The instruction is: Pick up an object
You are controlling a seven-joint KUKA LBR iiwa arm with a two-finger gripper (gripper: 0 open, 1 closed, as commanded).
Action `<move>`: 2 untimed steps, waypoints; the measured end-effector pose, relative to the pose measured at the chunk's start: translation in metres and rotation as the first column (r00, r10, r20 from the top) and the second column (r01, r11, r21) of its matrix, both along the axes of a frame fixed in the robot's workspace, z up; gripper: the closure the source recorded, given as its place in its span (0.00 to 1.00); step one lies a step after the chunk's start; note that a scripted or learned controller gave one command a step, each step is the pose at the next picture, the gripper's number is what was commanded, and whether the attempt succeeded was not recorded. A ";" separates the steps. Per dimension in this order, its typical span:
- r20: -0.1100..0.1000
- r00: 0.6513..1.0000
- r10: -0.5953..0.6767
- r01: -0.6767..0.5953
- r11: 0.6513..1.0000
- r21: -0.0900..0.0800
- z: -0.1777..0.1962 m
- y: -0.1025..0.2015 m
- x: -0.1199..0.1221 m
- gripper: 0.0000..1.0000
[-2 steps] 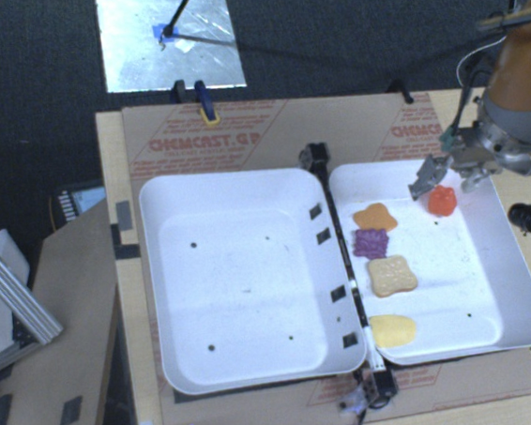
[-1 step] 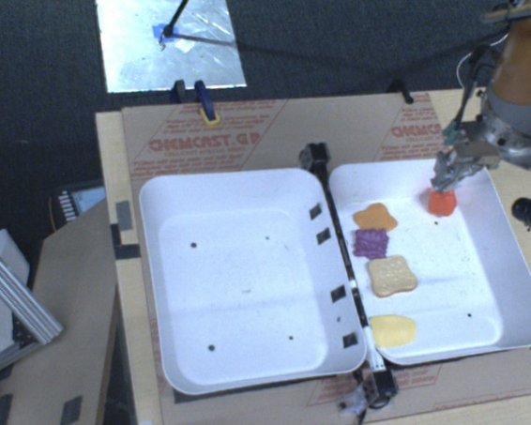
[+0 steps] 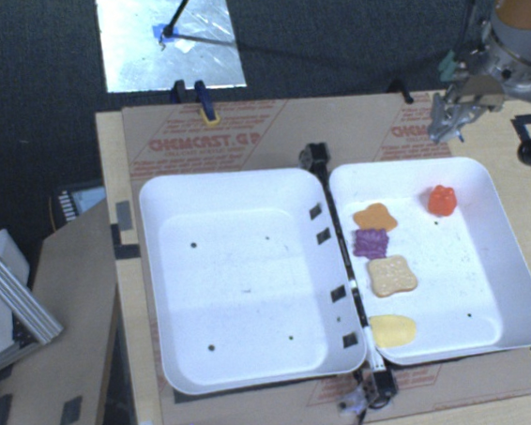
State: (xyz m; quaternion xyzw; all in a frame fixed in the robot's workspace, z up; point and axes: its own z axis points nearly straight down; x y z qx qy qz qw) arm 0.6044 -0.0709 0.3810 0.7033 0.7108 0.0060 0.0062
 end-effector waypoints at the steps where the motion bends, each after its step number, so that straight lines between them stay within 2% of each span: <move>1: -0.017 1.000 -0.017 0.017 1.000 -0.002 -0.015 -0.066 -0.058 1.00; 2: -0.002 1.000 -0.018 0.018 1.000 -0.009 0.099 -0.142 -0.110 1.00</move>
